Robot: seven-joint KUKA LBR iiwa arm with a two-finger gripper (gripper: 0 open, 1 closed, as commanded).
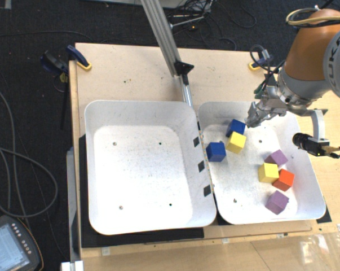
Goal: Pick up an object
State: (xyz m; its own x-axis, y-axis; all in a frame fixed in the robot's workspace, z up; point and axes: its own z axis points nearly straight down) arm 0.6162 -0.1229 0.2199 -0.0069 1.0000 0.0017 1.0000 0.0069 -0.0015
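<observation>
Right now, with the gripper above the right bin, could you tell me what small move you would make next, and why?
Probably a short move down and toward the left bin, onto the upper blue cube. The gripper sits just beside that cube, nearer to it than to any other block, with nothing seen between its fingers. The yellow cube touches the blue one, so the descent should be careful.

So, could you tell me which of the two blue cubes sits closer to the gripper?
The upper blue cube, touching the yellow cube, lies just left of the gripper. The other blue cube sits farther away, by the right bin's left wall.
</observation>
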